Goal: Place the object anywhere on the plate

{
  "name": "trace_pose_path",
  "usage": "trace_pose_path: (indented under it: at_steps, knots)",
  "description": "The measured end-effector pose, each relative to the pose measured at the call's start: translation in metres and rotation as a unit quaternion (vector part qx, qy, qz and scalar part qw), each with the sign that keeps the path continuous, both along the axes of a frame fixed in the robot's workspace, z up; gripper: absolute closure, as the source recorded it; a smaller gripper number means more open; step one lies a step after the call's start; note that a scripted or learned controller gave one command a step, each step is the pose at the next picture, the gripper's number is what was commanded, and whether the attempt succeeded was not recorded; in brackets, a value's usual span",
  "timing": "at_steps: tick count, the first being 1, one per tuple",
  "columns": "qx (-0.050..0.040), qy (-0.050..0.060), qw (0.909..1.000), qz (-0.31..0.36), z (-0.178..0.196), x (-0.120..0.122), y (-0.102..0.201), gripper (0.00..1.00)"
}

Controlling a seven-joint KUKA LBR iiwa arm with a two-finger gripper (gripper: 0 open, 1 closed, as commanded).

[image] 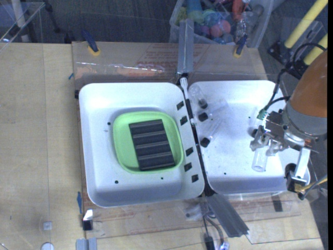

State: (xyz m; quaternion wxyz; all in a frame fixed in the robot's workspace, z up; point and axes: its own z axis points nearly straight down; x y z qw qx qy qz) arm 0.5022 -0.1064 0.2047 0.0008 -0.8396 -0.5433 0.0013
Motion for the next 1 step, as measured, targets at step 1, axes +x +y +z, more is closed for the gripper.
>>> trace_pose_path:
  at_steps: [1]
  knots:
    - [0.0000,0.000,1.0000,0.000,0.0001,0.0000,0.0000,0.00]
